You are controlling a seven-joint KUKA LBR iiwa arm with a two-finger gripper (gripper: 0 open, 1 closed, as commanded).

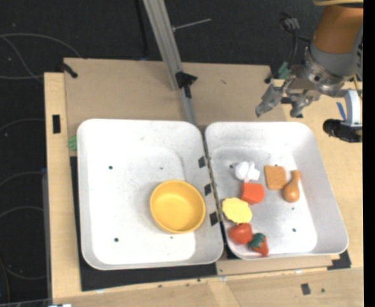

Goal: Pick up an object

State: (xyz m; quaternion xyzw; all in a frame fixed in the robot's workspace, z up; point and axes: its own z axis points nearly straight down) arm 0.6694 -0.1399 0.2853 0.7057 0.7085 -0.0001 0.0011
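Note:
The right bin [306, 142] holds several small items: a white lump [246, 171], an orange-red block [253, 192], a tan slab [275, 176], an orange pear-shaped piece [292, 187], a yellow flower-shaped piece [237, 210], a red tomato-like piece [240, 233] and a small strawberry [259, 244]. A yellow bowl [176, 206] sits in the left bin [111, 152]. My gripper [281, 105] hangs above the far edge of the right bin, well back from the items. Its two fingers stand apart with nothing between them.
A slanted metal post [167, 43] rises from behind the seam between the bins. Brown board [123, 88] surrounds both bins. The arm's orange band [338, 18] is at the top right. Cables lie on the dark floor at the left.

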